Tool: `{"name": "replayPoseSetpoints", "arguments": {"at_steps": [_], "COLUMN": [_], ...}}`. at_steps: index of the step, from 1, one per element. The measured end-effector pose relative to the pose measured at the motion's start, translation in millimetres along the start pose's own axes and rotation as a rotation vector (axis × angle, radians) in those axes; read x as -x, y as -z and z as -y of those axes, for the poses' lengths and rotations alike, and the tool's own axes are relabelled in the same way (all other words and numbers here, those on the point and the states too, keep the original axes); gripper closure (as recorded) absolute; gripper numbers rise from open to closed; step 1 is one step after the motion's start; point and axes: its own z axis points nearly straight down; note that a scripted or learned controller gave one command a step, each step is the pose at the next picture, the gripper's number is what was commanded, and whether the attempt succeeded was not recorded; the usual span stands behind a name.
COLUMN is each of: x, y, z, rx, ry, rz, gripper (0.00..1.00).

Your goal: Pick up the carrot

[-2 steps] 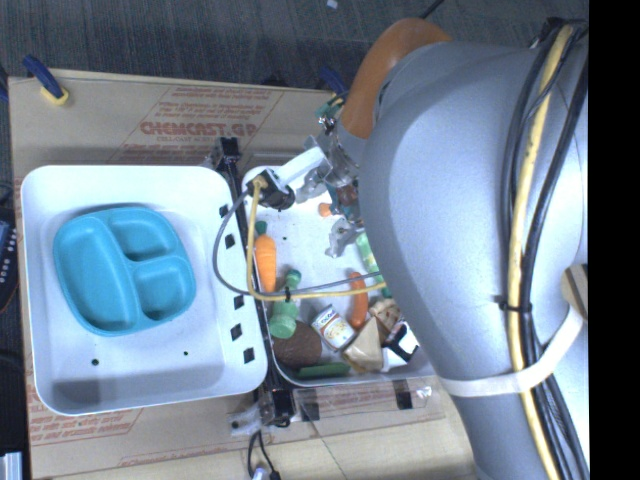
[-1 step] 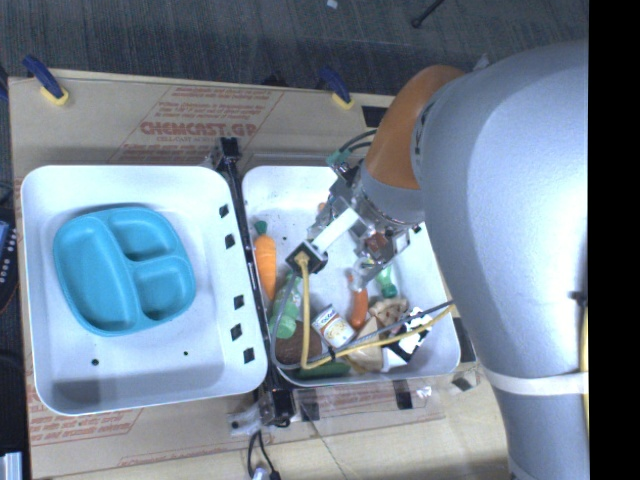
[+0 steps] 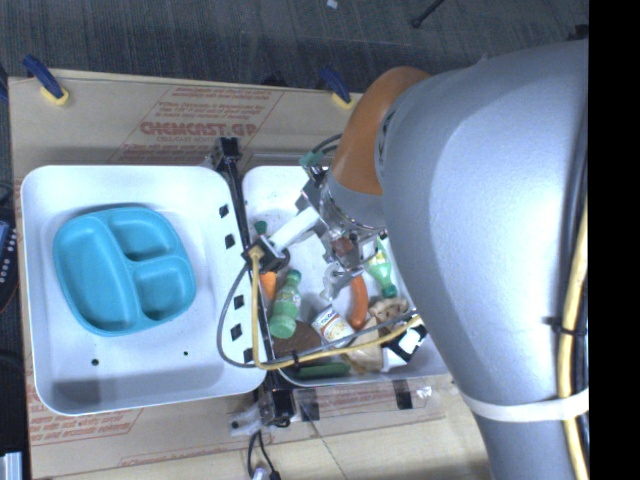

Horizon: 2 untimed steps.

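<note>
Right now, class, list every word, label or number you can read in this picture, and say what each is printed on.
"CHEMCAST GP": red print on the brown cardboard sheet under the two bins; it reads roughly so, being blurred.
Smaller red lines above and below it on the same sheet: too blurred to read.
Red print along the cardboard's lower left edge: too small to read.
Label on the green plastic bottle in the right white bin: unreadable.

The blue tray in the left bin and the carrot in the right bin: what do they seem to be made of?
The blue tray looks like moulded plastic: one even light blue, smooth, with rounded compartments and soft highlights. The carrot is probably a plastic toy, since its orange is uniform and slightly glossy, but it is small here, so this stays uncertain.
</note>
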Motion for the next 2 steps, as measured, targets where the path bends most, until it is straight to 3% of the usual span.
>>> {"name": "replayPoseSetpoints", "arguments": {"at_steps": [2], "x": [0.3], "y": [0.1], "z": [-0.5], "rx": [0.001], "ry": [-0.001], "rz": [0.000], "gripper": [0.00]}}
